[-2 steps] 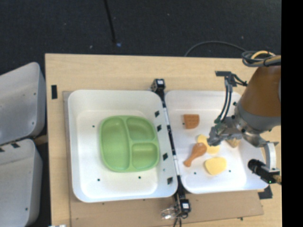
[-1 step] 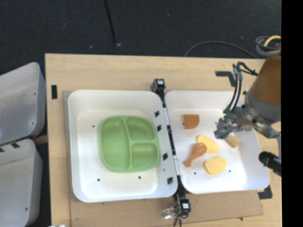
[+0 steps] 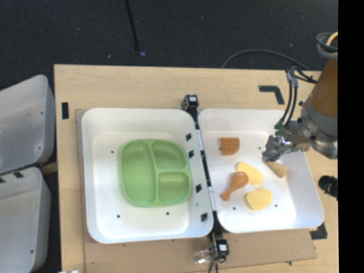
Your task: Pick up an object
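My gripper (image 3: 275,151) hangs over the right bin (image 3: 296,209), just above a small block (image 3: 277,168). Left of that lie a drumstick (image 3: 234,185), two rounded pieces (image 3: 251,173) (image 3: 259,199) and a wedge (image 3: 229,145). The left bin (image 3: 102,220) holds a divided plate (image 3: 154,172).

The tabletop (image 3: 142,84) is pale, light-brown wood with a few small black marks, set against dark, near-black flooring (image 3: 85,21). The 2 bins, left (image 3: 94,220) and right (image 3: 301,209), are plain white, with a black-clipped seam between them. In the left bin lies a light green tray (image 3: 154,172) of 1 even shade. In the right bin: an orange-brown block (image 3: 230,146), a tan-orange drumstick (image 3: 235,185), 2 pale yellow pieces (image 3: 252,173) (image 3: 259,199) and a beige, cork-coloured bit (image 3: 277,168). The hand (image 3: 274,148) is silvery grey metal; the arm (image 3: 327,95) above it shows brownish orange. A black cable (image 3: 256,53) curves across the wood. 2 white-grey panels (image 3: 23,124) stand at the left
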Motion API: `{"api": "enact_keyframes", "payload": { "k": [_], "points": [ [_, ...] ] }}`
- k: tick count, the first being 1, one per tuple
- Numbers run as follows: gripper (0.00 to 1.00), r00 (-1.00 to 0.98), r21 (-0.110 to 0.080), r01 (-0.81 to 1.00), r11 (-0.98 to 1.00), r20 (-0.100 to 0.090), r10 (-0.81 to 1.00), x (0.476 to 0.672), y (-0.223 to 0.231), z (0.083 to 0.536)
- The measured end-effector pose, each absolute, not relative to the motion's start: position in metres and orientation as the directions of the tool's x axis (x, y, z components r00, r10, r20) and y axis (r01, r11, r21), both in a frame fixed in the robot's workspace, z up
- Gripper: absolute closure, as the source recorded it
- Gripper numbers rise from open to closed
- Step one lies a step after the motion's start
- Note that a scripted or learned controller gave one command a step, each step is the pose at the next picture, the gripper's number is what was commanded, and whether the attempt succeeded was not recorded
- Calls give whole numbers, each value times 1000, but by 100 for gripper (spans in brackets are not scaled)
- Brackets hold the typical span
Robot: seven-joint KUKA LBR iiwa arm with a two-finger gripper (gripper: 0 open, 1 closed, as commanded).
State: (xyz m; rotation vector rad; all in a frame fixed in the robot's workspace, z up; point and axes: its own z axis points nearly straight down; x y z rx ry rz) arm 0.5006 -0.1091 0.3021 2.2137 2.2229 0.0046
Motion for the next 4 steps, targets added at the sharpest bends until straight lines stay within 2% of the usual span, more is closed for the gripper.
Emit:
{"api": "enact_keyframes", "payload": {
  "k": [1,2,4],
  "points": [
    [100,-6,2,1000,6,-1,1000,529,-59,286],
    [100,-6,-1,1000,6,0,1000,550,-12,266],
    [100,-5,1,1000,5,0,1000,580,76,248]
  ]
}}
